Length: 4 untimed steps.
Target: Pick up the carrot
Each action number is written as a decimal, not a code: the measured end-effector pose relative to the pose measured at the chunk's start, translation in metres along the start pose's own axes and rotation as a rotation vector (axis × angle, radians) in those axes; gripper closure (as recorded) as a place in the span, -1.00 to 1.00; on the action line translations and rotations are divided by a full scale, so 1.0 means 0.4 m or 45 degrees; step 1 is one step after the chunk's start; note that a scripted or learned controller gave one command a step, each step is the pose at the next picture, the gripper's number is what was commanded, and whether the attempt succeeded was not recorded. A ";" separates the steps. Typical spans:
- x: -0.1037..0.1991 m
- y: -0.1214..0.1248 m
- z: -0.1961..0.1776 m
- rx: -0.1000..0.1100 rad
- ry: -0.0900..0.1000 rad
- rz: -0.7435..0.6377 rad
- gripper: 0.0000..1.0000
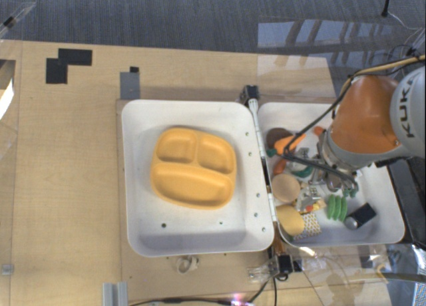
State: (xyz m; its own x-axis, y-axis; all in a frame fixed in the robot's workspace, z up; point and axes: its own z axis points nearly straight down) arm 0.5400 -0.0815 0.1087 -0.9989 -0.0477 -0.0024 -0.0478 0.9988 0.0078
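Observation:
The carrot is an orange stick lying at a slant in the upper left of the right bin, next to a brown round thing. My gripper hangs over the middle of that bin, just right of and below the carrot. The arm's orange band covers the space above it. Dark metal parts and cables hide the gripper's tips. Nothing can be seen held in it.
The right bin also holds a tan egg-like thing, a yellow piece, a small red piece and a green ridged thing. A yellow divided plate lies in the left bin.

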 end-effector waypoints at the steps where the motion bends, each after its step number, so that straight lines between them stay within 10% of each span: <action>1: -0.234 -0.035 0.052 0.006 0.045 0.347 -1.00; 2: -0.217 -0.169 0.047 0.009 0.013 0.197 -1.00; 3: -0.139 -0.206 0.048 0.008 -0.017 0.861 -1.00; 4: -0.258 -0.272 0.049 0.014 0.015 0.946 -1.00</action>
State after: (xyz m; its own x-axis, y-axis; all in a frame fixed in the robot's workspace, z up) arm 0.6483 -0.1851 0.0884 -0.7679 0.6405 0.0107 0.6405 0.7679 -0.0068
